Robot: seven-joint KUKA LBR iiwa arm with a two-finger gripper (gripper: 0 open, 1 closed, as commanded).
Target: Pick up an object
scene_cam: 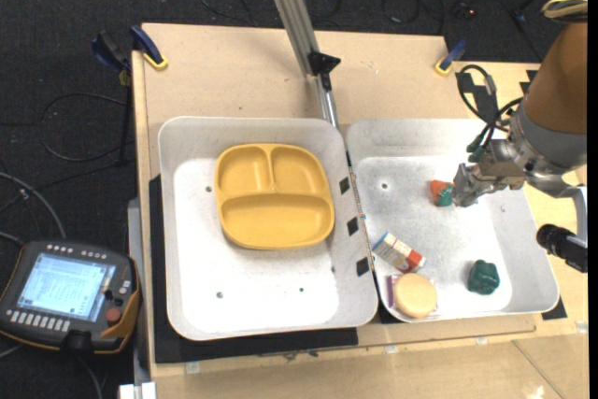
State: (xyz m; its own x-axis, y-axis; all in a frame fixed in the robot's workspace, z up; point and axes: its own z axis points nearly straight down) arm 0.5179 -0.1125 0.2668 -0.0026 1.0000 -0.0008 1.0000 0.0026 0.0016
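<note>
Hovering: fingers [461, 192] beside small orange-red block [437, 191], grip state unclear | glossy yellow divided plate [275, 196] | dark-green lump [483, 277]

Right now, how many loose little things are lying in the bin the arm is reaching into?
4: an orange-red piece beside the tool, a small carton near the left wall, a round tan disc at the front, a dark green lump front right. The arm may hide more.

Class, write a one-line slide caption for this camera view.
Gripper beside a small orange-and-green object in the right bin; yellow divided plate in the left bin.
</note>
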